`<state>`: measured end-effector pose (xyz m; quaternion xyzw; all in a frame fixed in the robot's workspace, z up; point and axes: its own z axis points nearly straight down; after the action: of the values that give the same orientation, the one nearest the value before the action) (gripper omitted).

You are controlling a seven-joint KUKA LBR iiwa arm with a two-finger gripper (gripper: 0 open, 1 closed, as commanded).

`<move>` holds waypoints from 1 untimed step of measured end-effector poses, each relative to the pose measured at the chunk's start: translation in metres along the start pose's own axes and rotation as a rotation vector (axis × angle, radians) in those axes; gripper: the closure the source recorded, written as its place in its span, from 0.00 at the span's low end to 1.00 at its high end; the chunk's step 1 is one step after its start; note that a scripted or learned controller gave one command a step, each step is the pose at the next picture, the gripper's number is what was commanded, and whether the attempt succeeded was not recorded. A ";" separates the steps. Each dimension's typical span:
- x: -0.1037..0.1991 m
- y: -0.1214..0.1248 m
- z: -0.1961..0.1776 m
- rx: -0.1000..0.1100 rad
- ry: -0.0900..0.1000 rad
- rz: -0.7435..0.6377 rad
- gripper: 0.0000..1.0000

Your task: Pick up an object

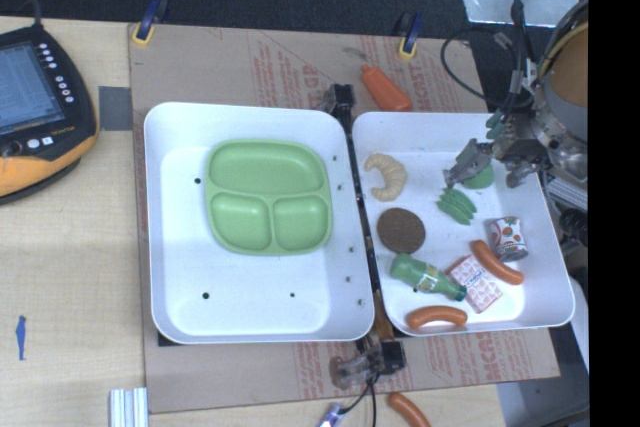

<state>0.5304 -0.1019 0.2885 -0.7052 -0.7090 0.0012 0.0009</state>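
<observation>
I count eight pickable items in the right bin [560, 310]: a pale croissant [387, 174] near the left wall, curved; a brown round disc [401, 229] just below it, lying flat; a green bottle [426, 276] on its side; a ridged green piece [458, 205]; a small can [507, 235] — tilted; two sausages [497, 264] [436, 318]; a red-and-white packet [476, 283] between them.

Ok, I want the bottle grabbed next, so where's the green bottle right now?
The green bottle lies on its side in the right bin, toward the near edge, just below the brown cookie and left of the red-and-white packet.
</observation>
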 end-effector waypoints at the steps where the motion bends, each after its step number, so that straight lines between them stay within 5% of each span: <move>1: -0.074 -0.013 0.131 0.003 -0.001 0.001 0.00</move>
<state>0.5177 -0.1762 0.1578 -0.7057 -0.7085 0.0025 0.0016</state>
